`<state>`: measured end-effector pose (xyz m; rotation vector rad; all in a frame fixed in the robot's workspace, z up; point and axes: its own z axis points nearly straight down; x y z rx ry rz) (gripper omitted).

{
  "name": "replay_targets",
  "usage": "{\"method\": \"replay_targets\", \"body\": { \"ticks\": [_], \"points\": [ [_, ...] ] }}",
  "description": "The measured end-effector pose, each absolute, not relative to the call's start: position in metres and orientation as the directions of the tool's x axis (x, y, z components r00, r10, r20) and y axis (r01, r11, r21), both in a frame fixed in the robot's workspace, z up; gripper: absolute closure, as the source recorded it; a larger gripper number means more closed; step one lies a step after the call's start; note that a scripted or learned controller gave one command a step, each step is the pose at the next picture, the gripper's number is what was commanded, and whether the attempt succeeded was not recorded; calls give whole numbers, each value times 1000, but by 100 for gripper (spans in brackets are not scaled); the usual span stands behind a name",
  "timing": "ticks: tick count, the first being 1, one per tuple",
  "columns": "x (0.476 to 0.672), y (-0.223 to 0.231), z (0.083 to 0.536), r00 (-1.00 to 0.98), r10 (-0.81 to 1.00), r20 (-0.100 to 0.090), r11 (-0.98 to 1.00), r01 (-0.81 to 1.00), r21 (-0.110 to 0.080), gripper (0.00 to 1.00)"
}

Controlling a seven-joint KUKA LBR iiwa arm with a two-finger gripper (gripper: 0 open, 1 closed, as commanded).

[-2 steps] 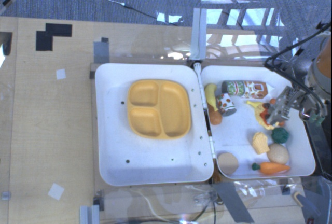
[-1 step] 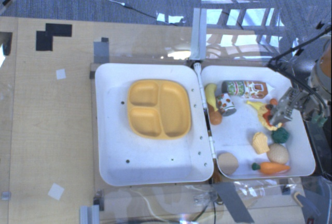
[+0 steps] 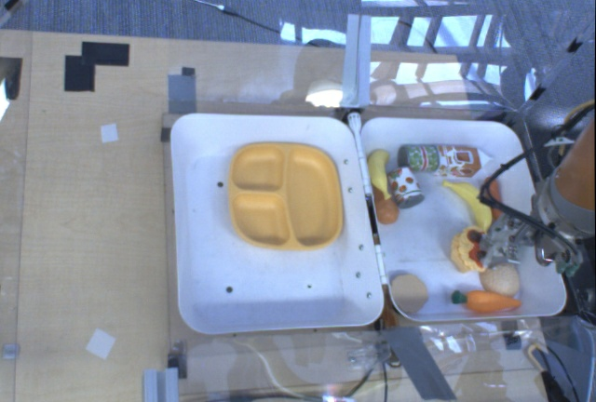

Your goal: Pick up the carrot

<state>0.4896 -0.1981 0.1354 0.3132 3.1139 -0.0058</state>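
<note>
The carrot is orange with a small green tip and lies flat along the front edge of the right bin, near its front right corner. My gripper reaches in from the right and hangs above the bin, a little behind the carrot. It is over a beige round thing and beside a yellow and red item. Nothing is visibly held.
The left bin holds a yellow divided plate. The right bin also holds two bananas, a small can, a lying tin, an orange fruit and a beige disc.
</note>
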Motion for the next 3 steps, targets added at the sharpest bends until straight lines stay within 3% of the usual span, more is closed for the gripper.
{"method": "replay_targets", "body": {
  "ticks": [1,2,3],
  "points": [
    [499,-199,273,-985,172,-22,985,172,-3,100],
    [490,-206,316,-999,-46,-14,999,-46,-5,100],
    [493,-206,323,-976,-219,-10,976,-219,-5,100]
  ]
}}
